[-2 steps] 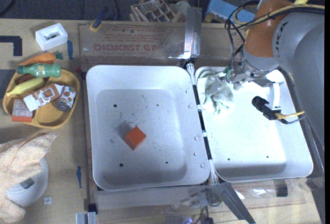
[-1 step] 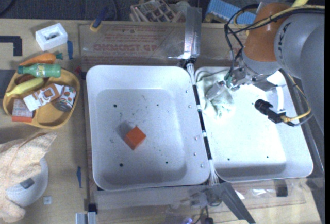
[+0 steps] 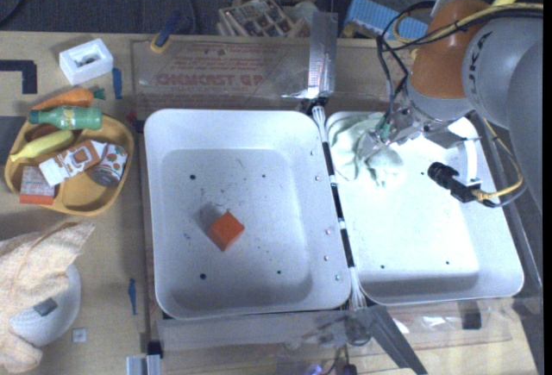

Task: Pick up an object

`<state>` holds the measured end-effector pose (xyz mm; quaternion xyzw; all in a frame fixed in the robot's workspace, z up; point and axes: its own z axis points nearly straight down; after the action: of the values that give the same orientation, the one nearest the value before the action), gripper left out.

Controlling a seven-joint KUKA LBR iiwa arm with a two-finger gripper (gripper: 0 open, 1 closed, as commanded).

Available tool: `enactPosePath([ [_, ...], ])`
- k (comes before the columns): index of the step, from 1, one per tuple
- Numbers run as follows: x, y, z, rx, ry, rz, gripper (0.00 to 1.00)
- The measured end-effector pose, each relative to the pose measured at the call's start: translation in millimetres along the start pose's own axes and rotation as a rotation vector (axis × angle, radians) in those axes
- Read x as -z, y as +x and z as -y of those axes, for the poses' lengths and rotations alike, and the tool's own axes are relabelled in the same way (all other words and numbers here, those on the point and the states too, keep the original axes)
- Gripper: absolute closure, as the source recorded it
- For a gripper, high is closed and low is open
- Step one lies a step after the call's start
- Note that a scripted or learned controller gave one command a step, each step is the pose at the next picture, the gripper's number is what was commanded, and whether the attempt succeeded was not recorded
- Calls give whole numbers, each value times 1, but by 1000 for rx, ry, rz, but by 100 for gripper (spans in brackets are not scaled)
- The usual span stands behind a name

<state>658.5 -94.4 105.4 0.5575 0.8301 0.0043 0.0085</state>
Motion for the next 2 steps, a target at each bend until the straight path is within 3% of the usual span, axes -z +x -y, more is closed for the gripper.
enactPosePath([
  [1, -12, -7, -9, 28, 14, -6, 100],
  [2, 80, 42, -29, -96, 14, -5, 100],
])
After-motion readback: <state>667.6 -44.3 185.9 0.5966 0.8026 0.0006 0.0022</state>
